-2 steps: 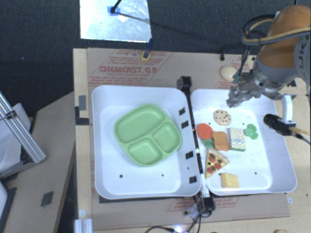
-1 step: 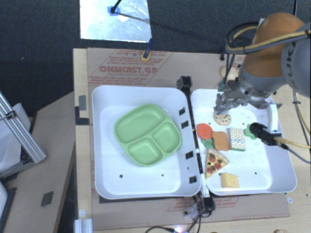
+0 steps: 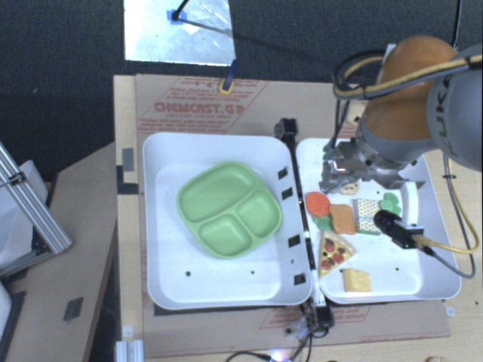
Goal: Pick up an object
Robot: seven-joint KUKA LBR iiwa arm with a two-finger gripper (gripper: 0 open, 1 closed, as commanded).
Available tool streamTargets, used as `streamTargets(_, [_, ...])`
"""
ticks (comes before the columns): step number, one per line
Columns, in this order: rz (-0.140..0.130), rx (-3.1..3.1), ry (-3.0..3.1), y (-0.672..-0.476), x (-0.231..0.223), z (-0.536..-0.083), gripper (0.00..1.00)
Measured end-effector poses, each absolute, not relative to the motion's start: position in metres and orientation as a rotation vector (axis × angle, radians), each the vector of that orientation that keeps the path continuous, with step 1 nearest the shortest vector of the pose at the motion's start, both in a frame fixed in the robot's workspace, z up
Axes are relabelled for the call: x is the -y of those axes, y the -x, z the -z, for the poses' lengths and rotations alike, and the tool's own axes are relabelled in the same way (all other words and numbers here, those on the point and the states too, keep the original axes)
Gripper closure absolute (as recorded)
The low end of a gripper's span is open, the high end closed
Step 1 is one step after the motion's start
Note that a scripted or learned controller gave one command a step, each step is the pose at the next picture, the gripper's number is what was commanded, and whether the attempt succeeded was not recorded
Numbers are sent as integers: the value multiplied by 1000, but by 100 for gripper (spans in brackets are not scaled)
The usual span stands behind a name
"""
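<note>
My gripper (image 3: 337, 178) hangs over the back left part of the right bin (image 3: 392, 281), above the toy food. Just below it lie a red round piece (image 3: 318, 203), a tan toast-like piece (image 3: 343, 219), a small beige round piece (image 3: 349, 189) and a patterned white-and-green piece (image 3: 370, 213). A pizza slice (image 3: 333, 252) and a yellow cheese block (image 3: 356, 280) lie nearer the front. A green leafy piece (image 3: 390, 200) sits to the right.
The left bin (image 3: 162, 277) holds a green three-compartment plate (image 3: 229, 209). A black divider with clips (image 3: 298, 202) runs between the bins. The arm's orange band and grey body cover the back right of the right bin.
</note>
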State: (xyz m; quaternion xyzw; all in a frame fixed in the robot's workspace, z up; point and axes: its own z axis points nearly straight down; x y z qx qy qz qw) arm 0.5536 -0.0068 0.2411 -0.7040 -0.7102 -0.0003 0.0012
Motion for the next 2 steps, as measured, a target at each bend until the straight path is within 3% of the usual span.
streamTargets(1, [0, 2229, 2209, -519, -39, -228, 100])
streamTargets(2, [1, 2222, 2220, -515, -38, -222, 100])
